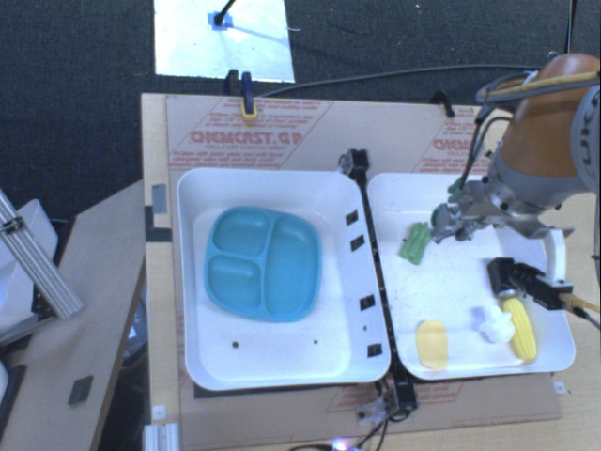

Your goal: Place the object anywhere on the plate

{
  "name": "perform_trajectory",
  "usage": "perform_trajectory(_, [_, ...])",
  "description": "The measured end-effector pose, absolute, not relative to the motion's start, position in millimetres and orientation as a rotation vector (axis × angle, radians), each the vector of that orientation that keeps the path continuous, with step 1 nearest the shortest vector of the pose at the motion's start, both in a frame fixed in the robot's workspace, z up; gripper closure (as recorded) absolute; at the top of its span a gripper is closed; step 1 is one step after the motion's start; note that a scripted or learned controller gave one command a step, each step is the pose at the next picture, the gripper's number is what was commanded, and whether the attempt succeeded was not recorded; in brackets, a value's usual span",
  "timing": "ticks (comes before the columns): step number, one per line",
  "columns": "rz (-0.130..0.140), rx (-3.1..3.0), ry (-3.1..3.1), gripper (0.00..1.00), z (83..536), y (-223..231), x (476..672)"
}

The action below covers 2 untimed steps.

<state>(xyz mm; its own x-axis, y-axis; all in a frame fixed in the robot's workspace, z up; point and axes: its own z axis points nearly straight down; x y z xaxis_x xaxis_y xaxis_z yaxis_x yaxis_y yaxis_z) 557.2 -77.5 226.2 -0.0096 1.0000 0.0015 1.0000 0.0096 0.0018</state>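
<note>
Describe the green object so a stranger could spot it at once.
Take the right white bin, the one without the blue plate. Near its left wall, just left of the gripper, lies a green block. It alone is green; its neighbours are yellow or white.

We read red print "CHEMCAST GP" on pale board (310, 120) under bins, along board's far edge, just behind far rim of left bin (282, 178). Smaller red line beneath it, too small for us to read. Similar red print, tilted, toward board's far right corner, behind right bin (413, 182); partly covered, likely same brand, we cannot confirm. Red fragments along board's near edge, unreadable.
</note>
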Motion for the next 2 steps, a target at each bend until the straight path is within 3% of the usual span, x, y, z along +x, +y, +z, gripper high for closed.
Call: perform_trajectory(2, [0.003,2.212,2.232,1.0,212,19,551.7])
